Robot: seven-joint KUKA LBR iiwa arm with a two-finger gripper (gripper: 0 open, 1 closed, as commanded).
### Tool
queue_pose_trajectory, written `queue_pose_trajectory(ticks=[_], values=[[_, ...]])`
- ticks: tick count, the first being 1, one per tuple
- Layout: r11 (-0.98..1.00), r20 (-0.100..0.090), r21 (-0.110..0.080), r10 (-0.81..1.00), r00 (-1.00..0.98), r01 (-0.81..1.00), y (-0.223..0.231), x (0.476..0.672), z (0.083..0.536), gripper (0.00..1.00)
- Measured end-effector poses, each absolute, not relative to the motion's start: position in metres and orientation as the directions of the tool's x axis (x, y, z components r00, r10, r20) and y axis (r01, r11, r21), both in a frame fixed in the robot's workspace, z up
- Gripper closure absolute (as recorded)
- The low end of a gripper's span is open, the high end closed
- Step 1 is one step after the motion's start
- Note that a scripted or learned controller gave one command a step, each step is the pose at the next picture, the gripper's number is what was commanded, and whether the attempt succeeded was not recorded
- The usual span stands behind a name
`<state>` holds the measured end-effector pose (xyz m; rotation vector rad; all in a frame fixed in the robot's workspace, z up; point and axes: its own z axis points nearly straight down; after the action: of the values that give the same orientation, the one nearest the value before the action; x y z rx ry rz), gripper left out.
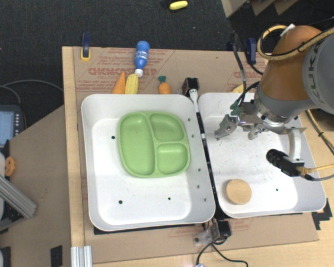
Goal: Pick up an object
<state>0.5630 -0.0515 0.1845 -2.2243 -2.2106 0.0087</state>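
We cannot tell the gripper [225, 128] state; we should descend squarely onto the round tan disc [239, 192], probably at six o'clock.

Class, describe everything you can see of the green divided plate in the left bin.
The green divided plate is pale green, looks like plastic, with rounded corners and three compartments: one long one on the left, two smaller ones on the right. It lies flat, face up, on the floor of the left bin, toward the far side, with nothing on it.

Red print on the cardboard sheet [172, 54] under the bins read roughly "CHEMCAS…"; the remaining letters were too blurred.
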Motion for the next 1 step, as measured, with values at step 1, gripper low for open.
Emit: queue_pose_trajectory(ticks=[1], values=[[-0.008, 0.0, -0.01, 1.0, 0.008, 1.0, -0.1121, 0.5027, 0.124, 0.0]])
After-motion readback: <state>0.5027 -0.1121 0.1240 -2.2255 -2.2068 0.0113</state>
